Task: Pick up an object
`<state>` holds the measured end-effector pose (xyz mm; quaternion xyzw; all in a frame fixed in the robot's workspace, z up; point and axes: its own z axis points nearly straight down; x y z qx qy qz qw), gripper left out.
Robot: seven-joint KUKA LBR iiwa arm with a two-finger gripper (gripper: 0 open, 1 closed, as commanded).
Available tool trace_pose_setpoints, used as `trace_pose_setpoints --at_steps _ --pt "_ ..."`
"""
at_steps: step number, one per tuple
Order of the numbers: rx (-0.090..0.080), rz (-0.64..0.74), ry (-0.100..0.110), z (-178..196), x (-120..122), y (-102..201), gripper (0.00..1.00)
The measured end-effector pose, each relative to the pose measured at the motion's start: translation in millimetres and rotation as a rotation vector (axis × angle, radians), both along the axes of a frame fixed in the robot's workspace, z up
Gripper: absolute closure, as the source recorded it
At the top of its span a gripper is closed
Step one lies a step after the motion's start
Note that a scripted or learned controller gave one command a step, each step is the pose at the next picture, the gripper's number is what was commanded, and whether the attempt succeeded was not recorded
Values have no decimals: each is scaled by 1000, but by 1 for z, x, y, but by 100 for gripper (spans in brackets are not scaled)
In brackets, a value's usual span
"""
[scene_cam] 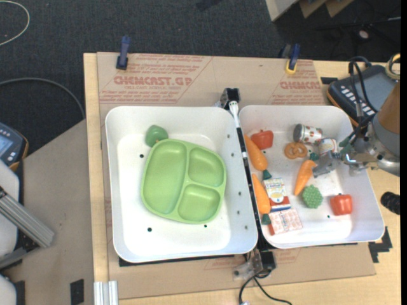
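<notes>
While the arm [388, 129] reaches in from the right edge of the frame, the approach step is judged to be in hand; nothing is seen lifted. The gripper [331, 162] is lowered into the right bin [365, 230], at centre right of the frame, just beside the tip of a carrot [304, 176]. Whether the pincer is spread or pressed together cannot be told; the detail is too small. Candidate objects are noted close by: a broccoli [311, 197] and a red pepper [341, 204] below the gripper, a pretzel [295, 150] to its upper left. A final descent and a closing on one object would be called for next. The green plate [183, 181] is noted in the left bin [127, 234], well apart.
</notes>
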<state>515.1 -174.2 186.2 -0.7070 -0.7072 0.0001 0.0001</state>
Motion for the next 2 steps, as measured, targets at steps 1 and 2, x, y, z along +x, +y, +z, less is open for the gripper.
trace_pose_setpoints --at_steps 1,2 --pt "9 2 6 -106 -37 7 0" --pt "0 7 -4 -102 -1 67 0"
